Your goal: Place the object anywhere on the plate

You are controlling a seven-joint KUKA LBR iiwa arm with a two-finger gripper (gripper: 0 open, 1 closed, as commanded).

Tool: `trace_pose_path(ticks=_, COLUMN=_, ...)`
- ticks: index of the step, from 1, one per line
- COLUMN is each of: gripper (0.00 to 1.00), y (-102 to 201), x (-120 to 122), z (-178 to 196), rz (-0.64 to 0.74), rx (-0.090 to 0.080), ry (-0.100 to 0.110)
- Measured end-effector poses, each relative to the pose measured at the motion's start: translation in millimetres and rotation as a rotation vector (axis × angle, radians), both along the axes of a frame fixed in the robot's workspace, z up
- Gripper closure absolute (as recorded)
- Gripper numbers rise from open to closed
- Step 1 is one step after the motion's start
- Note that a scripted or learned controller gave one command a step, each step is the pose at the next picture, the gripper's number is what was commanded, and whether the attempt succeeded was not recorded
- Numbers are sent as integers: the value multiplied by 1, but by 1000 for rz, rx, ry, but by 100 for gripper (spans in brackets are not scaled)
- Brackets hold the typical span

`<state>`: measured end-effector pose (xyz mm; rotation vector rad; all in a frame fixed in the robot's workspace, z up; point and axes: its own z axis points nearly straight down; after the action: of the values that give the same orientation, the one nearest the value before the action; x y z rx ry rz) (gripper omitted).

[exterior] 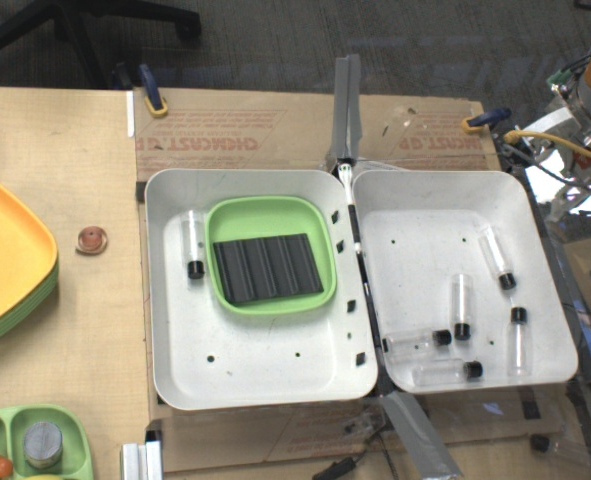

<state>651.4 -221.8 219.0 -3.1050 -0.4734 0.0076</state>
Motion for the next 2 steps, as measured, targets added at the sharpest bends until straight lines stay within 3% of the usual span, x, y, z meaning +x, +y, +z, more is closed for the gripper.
trace_pose_path(ticks=1, gripper=0, y=0, x=0, z=4, rz=-98, rx=0, ry=1)
trace_pose_path(ticks=2, gripper=0, y=-1, x=-11, z=10, rz=-103, rx=0, ry=-1)
